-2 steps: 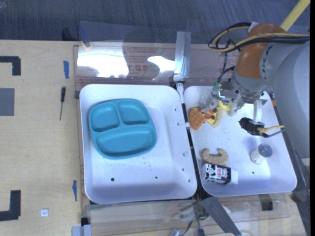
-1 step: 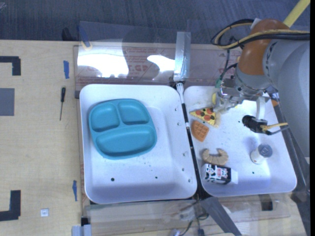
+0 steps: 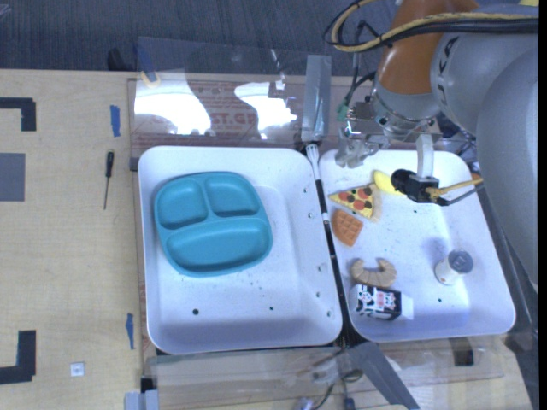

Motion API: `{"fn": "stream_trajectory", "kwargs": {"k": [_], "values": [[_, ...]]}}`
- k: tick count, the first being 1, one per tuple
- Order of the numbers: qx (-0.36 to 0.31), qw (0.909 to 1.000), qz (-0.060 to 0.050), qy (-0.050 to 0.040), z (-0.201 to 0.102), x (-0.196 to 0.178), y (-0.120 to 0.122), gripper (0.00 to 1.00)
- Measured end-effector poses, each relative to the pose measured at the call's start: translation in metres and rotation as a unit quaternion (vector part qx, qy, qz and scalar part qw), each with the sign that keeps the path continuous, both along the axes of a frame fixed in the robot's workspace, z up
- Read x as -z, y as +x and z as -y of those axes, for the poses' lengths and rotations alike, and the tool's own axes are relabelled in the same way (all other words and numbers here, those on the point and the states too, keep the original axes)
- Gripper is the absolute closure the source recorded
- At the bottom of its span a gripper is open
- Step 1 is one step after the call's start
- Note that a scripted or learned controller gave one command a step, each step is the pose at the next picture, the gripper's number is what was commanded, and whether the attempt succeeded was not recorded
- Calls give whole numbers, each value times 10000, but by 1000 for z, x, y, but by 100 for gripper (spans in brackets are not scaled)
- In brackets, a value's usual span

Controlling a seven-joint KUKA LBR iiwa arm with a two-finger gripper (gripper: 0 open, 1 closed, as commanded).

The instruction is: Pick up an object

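Note:
My gripper (image 3: 352,154) hangs over the far left corner of the right bin (image 3: 479,310). Just in front of it lie a toy pizza slice (image 3: 357,200) and a small yellow piece (image 3: 381,180). An orange waffle piece (image 3: 346,227) sits below the pizza, close to the bin's left wall. Nearer the front are a brown curved pastry (image 3: 373,271) and a black-and-white carton (image 3: 380,302). A small grey and white cap-like item (image 3: 453,266) rests towards the right. Nothing shows between the gripper's tips.
The left bin (image 3: 295,297) holds a blue divided plate (image 3: 212,221). A grey upright post (image 3: 315,101) stands behind the divider between the bins. A clear panel (image 3: 214,101) lies behind the left bin. A screwdriver (image 3: 108,178) lies on the bench at left.

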State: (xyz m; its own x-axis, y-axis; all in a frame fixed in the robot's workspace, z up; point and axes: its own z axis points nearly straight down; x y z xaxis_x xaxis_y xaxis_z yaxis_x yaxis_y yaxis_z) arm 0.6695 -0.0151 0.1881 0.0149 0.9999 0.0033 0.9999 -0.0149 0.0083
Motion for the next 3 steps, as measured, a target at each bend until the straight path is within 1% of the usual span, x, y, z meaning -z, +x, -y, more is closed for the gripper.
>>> {"fn": "stream_trajectory", "kwargs": {"k": [1, 2, 3], "values": [[1291, 9916, -71, -10, 24, 5, -20, 100], [1840, 9829, 11, 4, 83, 89, -46, 100], [1077, 9942, -12, -6, 48, -22, -60, 100]]}}
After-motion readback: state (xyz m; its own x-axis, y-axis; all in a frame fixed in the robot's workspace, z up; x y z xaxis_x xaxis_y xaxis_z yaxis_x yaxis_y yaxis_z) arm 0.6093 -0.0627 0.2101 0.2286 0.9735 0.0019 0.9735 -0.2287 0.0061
